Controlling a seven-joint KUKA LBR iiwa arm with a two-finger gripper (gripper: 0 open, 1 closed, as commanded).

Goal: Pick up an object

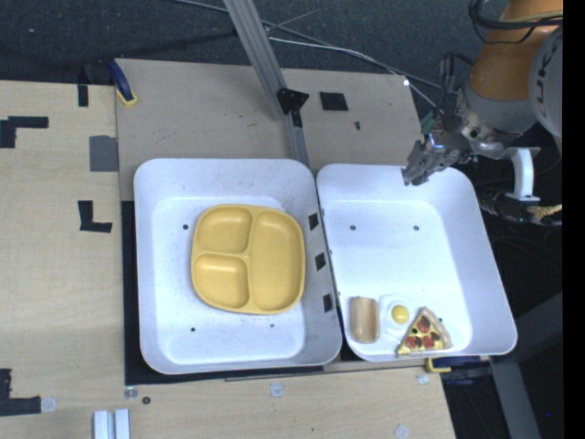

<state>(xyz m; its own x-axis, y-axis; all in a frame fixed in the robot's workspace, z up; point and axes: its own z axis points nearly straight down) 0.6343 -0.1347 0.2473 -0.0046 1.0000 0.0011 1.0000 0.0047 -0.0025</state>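
A yellow divided plate [248, 259] lies in the left bin [164, 199]. In the right bin [402, 236], along its near edge, sit a brown bread-like piece [364, 319], a fried egg [398, 315] and a pizza slice [424, 333]. My gripper [417, 172] hangs over the right bin's far right corner, well away from those three items, with nothing seen between its fingers. The fingertips look close together.
A grey metal pole [265, 62] slants across the bench behind the bins. Cables run across the dark area at the back. The arm's orange band [512, 53] is at the upper right, with a white fitting [523, 174] beside the bin.
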